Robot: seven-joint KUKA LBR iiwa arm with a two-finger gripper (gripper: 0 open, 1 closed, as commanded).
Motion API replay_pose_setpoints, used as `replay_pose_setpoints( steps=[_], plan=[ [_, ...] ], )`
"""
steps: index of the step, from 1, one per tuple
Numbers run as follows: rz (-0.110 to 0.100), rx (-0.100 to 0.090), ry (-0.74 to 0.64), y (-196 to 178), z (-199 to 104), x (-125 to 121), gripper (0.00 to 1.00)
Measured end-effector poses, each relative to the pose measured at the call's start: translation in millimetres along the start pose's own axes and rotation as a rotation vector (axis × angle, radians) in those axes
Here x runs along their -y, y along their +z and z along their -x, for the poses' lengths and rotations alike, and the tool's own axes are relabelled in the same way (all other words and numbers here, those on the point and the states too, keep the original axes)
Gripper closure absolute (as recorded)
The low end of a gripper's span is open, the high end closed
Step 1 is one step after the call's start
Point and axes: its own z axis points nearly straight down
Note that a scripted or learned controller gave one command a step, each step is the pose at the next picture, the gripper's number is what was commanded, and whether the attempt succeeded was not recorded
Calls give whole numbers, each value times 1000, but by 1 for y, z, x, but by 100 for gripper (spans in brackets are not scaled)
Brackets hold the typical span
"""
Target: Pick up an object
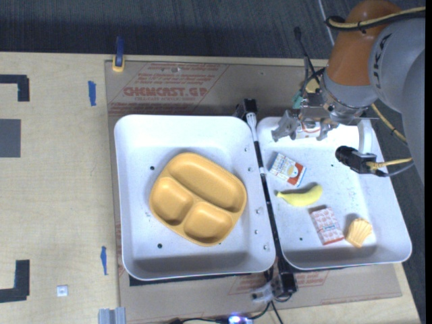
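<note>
1. The fingers of the gripper (307,123) stood wide apart and held nothing; they were above the far part of the right bin (388,211), at about 12 o'clock of it.
2. The left bin (131,181) held one yellow tray (196,198) with three compartments, lying near the middle of this bin.
3. The right bin held four small things: a white and red packet (287,169) at about 10 o'clock, a banana (301,195) near the middle, a pink box (325,225) at about 6 o'clock, and a yellow ridged piece (358,231) at about 4 o'clock.
4. The banana lay flat, apart from the other things, with its long axis going from 8 o'clock to 2 o'clock. One end pointed toward the wall between the bins.
5. The packet lay just below the gripper, not touching it.
</note>
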Motion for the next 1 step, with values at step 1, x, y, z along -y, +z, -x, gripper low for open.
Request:
replay_pose_setpoints(
  steps=[1],
  plan=[
    [1, 0, 0, -36, -88, -19, 100]
  ],
)
